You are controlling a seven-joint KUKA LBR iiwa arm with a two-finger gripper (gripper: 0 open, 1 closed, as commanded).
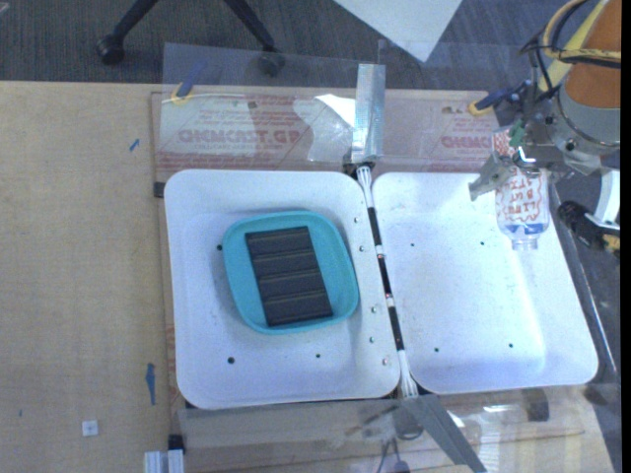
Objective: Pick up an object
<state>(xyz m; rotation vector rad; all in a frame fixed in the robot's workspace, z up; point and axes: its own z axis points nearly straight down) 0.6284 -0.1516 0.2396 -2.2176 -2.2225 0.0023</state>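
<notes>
A clear plastic bottle (pixel 522 205) with red lettering hangs upright over the far right part of the right bin (pixel 473 313). My gripper (pixel 511 164) is at the bottle's top end, shut on it, with one grey finger (pixel 488 178) showing to the bottle's left. The bottle's lower end points down toward the bin's right rim. The arm's orange band (pixel 596 87) sits above, at the view's right edge. In the left bin (pixel 197 363) lies a teal dish (pixel 235 264) carrying a dark grey ridged block (pixel 287 276).
A ridge with small fasteners (pixel 383 274) divides the two bins. A metal bracket (pixel 369 116) stands behind the bins at the middle. The wooden bench top (pixel 69 264) spreads to the left. A chair base (pixel 187 8) is on the floor beyond.
</notes>
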